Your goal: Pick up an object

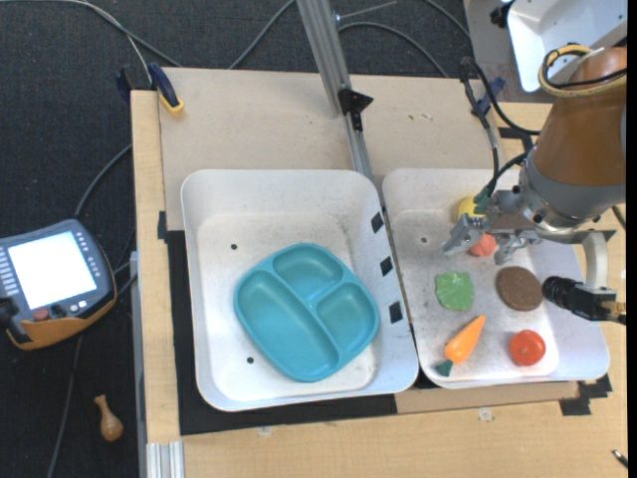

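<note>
**A:** Where is the gripper point(479, 237) just now?

**B:** Low over the right bin point(430, 195), toward its back half. The metal fingers point(460, 239) point left, and I cannot tell whether they are apart or together. A small pink piece point(483, 247) sits right at them, touching or nearly so, but I can't see it held between them.

**A:** What else lies in that bin?

**B:** A yellow piece point(466, 207) just behind the fingers, near the back wall. In front of them a green lump point(454, 291), and beside it to the right a brown round disc point(519, 288). Nearer the front rim lie a carrot point(463, 340), tilted, and a tomato point(527, 348).

**A:** How much room is there?

**B:** The bin's left strip, along the wall it shares with the other bin, is bare. The carrot's tip lies close to the front rim. The disc and tomato are well apart from the carrot, and a black part point(572, 296) of the arm hangs over the right edge.

**A:** And the left bin point(249, 192)?

**B:** It holds a blue divided plate point(306, 310), set at a slant toward the front right, with open white floor behind it and on its left.
</note>
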`<state>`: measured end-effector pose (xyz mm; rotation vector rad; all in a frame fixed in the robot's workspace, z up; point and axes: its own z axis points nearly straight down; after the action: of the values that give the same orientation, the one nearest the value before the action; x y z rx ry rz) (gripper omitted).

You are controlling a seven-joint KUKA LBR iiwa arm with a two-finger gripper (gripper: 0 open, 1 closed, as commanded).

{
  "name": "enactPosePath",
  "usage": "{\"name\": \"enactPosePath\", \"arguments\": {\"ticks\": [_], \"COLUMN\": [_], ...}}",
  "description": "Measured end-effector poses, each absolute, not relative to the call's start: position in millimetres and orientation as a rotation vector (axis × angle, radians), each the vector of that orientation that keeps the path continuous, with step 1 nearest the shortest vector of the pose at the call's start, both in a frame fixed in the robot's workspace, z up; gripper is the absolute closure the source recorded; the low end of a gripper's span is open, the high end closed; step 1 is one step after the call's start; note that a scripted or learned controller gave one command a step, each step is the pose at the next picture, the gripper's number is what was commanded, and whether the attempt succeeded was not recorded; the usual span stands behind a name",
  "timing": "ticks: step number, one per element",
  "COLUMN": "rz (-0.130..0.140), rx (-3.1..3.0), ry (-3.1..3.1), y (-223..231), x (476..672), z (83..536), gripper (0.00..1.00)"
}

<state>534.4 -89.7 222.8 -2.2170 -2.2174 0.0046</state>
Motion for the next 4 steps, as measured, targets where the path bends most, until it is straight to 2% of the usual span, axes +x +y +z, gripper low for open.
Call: {"name": "enactPosePath", "arguments": {"ticks": [2, 3, 4], "rz": [0.004, -0.002, -0.007], "rx": [-2.217, -2.221, -2.225], "ry": [-2.217, -2.22, -2.226], "y": [-94, -94, -98], "x": [546.8, 548.0, 547.1], "z": [117, 131, 194], "gripper": [0.0, 1.0, 1.0]}}
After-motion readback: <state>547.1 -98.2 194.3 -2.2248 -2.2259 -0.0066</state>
